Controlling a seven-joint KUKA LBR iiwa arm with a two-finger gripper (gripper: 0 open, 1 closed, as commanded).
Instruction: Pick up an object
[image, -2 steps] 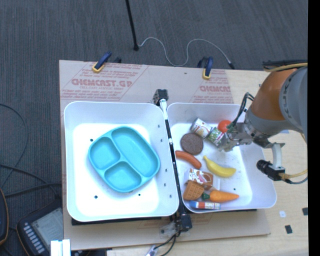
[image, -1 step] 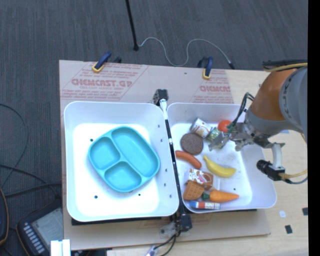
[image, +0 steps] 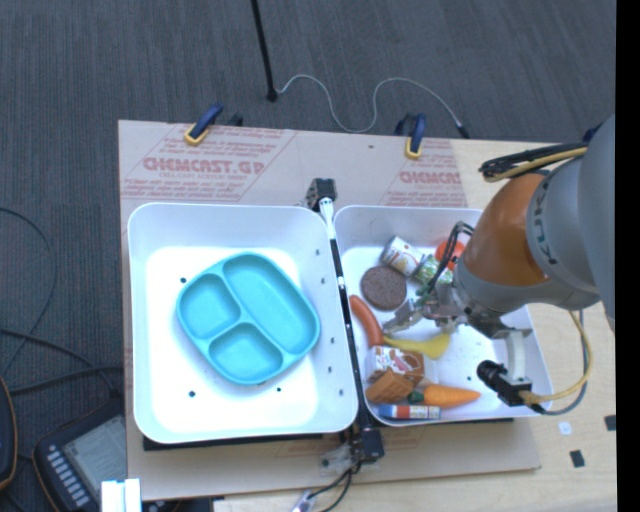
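The right bin (image: 540, 360) holds a jumble of toy food. My gripper (image: 408, 316) hangs low over the bin's middle, just above a yellow banana (image: 422, 346) and to the right of a red sausage (image: 364, 320). A brown round cookie (image: 383, 287) lies just up and left of it. Behind it are a small can (image: 402, 255) and a green item (image: 430, 268). Near the front wall lie an orange carrot (image: 450, 397), a brown waffle-like piece (image: 396, 384) and a marker (image: 404, 411). The grey arm with its orange band (image: 500, 240) hides the bin's right part.
The left bin (image: 150, 330) holds a blue divided plate (image: 247, 316). The wall between the two bins (image: 342, 310) runs close to the sausage's left. Clamps (image: 205, 122) and a cable (image: 340, 110) sit at the board's back edge.
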